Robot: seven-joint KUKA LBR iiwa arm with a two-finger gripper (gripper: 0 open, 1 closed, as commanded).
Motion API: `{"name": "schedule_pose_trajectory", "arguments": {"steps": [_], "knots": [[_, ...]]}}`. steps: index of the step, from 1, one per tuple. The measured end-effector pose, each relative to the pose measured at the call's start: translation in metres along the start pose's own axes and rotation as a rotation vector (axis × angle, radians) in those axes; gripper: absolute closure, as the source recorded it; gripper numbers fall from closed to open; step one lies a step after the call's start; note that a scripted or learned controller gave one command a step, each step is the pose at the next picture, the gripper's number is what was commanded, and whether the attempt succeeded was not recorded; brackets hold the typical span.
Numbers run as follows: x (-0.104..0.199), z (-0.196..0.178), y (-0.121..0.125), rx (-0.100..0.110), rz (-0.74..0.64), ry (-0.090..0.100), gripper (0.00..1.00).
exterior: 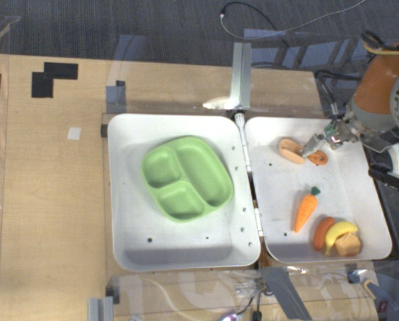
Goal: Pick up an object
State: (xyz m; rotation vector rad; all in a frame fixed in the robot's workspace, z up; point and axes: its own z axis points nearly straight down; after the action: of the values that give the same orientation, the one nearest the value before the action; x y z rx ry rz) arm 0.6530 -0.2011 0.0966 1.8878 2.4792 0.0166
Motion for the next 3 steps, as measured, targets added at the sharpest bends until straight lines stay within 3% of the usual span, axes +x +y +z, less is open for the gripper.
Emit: {"name": "schedule_pose_trajectory", "arguments": {"steps": [2,3], "knots": [[-0.003,0.000,-0.002,0.000,-0.080,0.001,0.00],[-0.002,-0.010,0.000,-0.002,-0.083,0.000,1.00]]}}
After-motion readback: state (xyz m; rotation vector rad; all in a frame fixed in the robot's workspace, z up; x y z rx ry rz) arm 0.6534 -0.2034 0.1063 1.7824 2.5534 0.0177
